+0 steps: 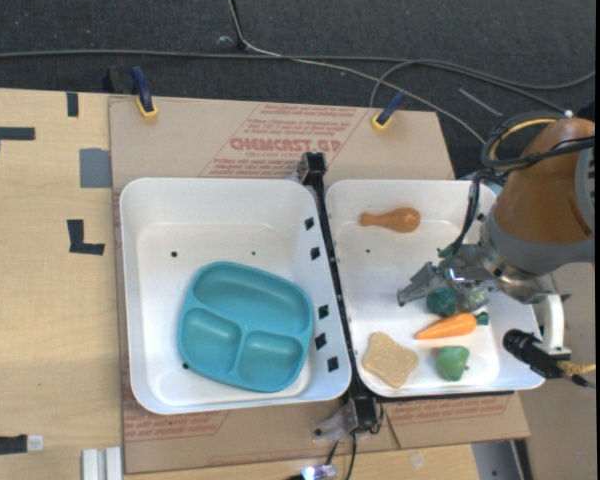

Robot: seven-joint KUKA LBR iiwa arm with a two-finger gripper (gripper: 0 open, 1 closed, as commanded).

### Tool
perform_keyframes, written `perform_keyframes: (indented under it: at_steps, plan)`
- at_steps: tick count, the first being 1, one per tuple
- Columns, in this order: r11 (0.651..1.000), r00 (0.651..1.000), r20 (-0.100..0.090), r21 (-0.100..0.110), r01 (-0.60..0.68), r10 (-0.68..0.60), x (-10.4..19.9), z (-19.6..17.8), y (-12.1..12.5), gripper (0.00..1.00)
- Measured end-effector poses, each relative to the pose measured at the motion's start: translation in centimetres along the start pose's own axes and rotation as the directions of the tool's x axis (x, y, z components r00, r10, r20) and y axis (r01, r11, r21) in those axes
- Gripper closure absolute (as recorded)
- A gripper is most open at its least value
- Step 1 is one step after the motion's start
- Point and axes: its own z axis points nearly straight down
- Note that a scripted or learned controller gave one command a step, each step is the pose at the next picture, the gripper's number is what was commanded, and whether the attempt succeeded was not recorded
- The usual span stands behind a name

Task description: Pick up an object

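Observation:
In the right bin (380,268), my gripper (438,288) is low over a small dark green object (443,301), which it partly hides. An orange carrot (447,327) lies just below the gripper, pointing left. A green pepper (453,362) and a slice of bread (391,359) rest near the bin's front wall. A brown drumstick (390,220) lies toward the back of the bin, well apart from the gripper. The arm's orange band (540,193) rises at the right, above the bin's edge.
The left bin (150,228) holds a teal divided plate (245,325). A black divider (325,268) runs between the two bins. Cables trail across the dark floor behind the bench, and clamps (143,98) hold the cardboard sheet under the bins.

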Motion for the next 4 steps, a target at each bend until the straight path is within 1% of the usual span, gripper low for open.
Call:
perform_keyframes:
  at_steps: [1,2,3,4]
  plan:
    - [1.000,1.000,-0.001,0.000,0.001,-0.001,0.3,4.5,0.2,0.00]
    - [1.000,1.000,-0.001,0.000,0.001,-0.001,0.4,9.8,0.1,0.00]
    - [1.000,1.000,-0.002,-0.002,0.003,-0.003,0.5,8.6,0.2,1.00]
    - [1.000,1.000,-0.001,-0.006,0.002,-0.002,0.5,3.9,-0.8,1.00]
